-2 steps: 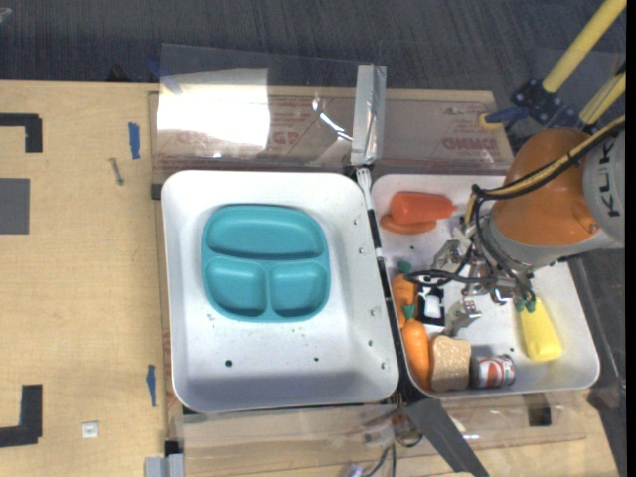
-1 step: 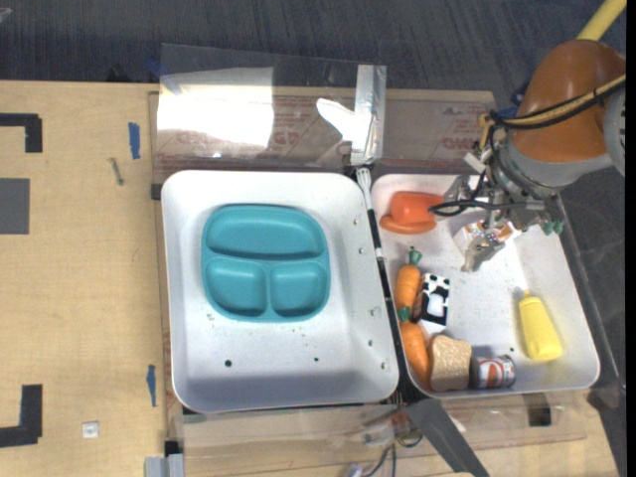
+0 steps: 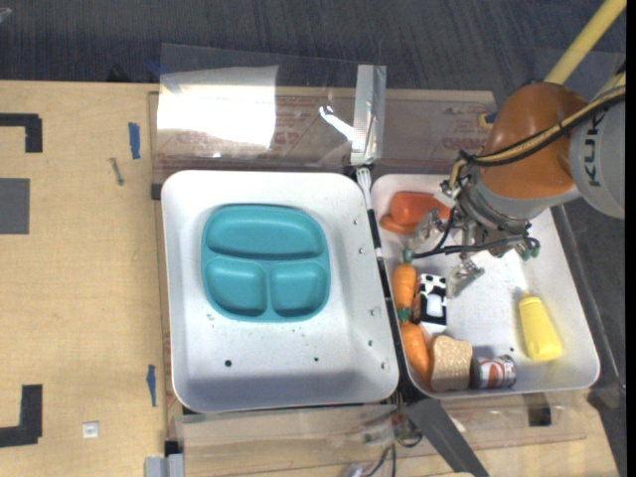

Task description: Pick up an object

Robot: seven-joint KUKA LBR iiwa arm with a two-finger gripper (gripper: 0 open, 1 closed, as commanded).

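I am in the approach step of the pick: my end effector (image 3: 467, 256) hangs over the upper part of the right bin (image 3: 571, 366), and nothing sits between its parts that I can make out. Whether it stands wide or narrow I cannot tell, since the wrist and its cables hide the tips from above.

The candidates all lie in this right bin. An orange-red piece (image 3: 409, 209) sits in the upper left corner, just beside me. Along the left wall runs a carrot (image 3: 403, 288), with a small black-and-white object (image 3: 432, 298) touching its right side. Lower down are a second orange piece (image 3: 415, 351), a tan block (image 3: 450, 361) and a small red-and-white can (image 3: 494, 372) close together. A yellow bottle-shaped object (image 3: 539, 328) lies apart near the right wall. The left bin (image 3: 189, 366) holds a teal divided tray (image 3: 265, 261).

My judgement is that the next move calls for choosing one target, centring over it and descending straight; the black-and-white object is nearest below me, but it crowds the carrot, while the yellow one offers free room on both sides.

My arm reaches in from the right, its orange band (image 3: 532, 142) above the wrist, the wrist pointing down into the bin.
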